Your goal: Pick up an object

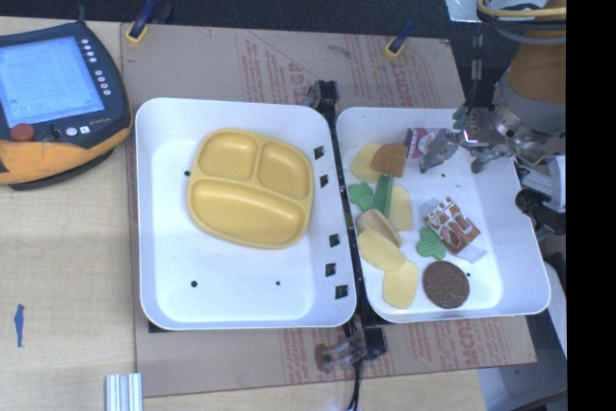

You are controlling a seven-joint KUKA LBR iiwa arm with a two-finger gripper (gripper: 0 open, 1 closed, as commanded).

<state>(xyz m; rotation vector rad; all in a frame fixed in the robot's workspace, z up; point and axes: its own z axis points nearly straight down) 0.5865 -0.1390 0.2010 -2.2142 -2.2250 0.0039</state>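
Note:
The right bin [500,207] holds several toy food pieces: a brown bread slice [390,159], yellow pieces [397,209], a green piece [364,197], a round brown patty [447,285], a checkered waffle-like piece [452,224] and a small wrapper [419,142]. My gripper [460,152] hangs over the bin's far right part, its fingers spread apart with nothing between them, just right of the wrapper. The arm's grey body with the orange band [534,63] rises behind it.
The left bin [159,207] holds a yellow divided plate [252,188]. A teach pendant [53,101] lies on the bench at far left. Clamps and black clips sit along the seam between the bins [335,207].

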